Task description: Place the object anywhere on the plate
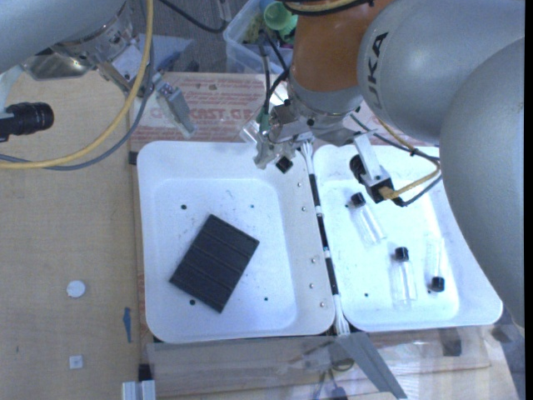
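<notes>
Bins sit side by side on the worktop (75,223), both shallow and white. The left bin (166,182) holds a dark ribbed rectangular plate (215,262), lying flat and turned at a slant, a little toward seven o'clock of that bin's middle. The right bin (466,298) holds several small clear vials with black caps: one (366,217) near the bin's middle, one (403,275) toward five o'clock, and another (435,267) close to the four o'clock rim. The grey arm (433,48) with its orange band (333,32) comes in from three o'clock, and its hand (271,152) hangs over the twelve o'clock end of the strip where the two bins meet. A small dark piece (284,164) shows right at the fingertips; whether the fingers are spread or pressed together on it cannot be told. The plate lies well apart from the hand, toward seven o'clock of it.
</notes>
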